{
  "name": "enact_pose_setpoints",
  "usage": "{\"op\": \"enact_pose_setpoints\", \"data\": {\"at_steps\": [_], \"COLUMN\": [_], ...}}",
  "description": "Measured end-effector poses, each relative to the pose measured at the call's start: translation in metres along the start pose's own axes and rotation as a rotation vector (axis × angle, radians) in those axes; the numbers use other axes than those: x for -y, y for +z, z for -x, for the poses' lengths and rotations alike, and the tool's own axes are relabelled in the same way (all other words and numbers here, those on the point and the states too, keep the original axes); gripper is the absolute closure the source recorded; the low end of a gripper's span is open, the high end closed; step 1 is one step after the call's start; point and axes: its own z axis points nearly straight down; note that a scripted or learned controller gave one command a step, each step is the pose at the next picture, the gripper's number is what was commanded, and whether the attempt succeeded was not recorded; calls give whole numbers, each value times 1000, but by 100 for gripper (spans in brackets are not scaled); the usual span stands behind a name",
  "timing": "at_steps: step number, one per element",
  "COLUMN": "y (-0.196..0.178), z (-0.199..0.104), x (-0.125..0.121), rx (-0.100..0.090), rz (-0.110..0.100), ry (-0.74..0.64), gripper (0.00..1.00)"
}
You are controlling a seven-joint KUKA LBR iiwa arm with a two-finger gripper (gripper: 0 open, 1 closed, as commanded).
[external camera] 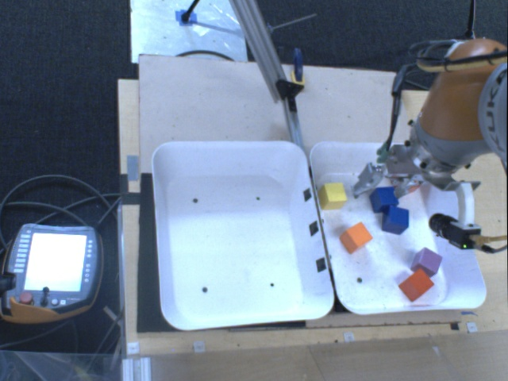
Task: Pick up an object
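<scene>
Hovering: the gripper (383, 182) hangs low over the right bin (476, 292), at its upper middle, reaching in from the right on the grey arm (464, 109) with its orange band
Claw: metal parts crowd the tip; whether it is released or clenched, cannot tell
Nearest thing: a dark blue cube (383, 199), just below the gripper tip and looking to touch it; solid colour, sharp edges, top face lit; no telling if it is gripped
Its twin: a second blue cube (395, 220) sits just beside the first, lower and slightly right; same deep blue
Yellow cube: (332, 194) near the bin's left wall, left of the gripper; pale, square-on
Orange cube: (356, 236) below the yellow one, turned at an angle
Purple cube: (427, 260) lower right, small and muted
Red-orange cube: (416, 284) just below the purple one, near the bin's front rim
Left bin: (175, 292) white, beside the right bin
Bench edge: a teach pendant (51, 272) lies off to the far left with its screen glowing
</scene>
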Motion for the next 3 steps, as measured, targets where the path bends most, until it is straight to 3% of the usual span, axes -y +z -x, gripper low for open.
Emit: {"op": "enact_pose_setpoints", "data": {"at_steps": [2,3], "y": [104,91], "z": [-5,-4], "x": [8,5], "rx": [0,0], "rz": [0,7], "ry": [0,-2], "gripper": [0,100]}}
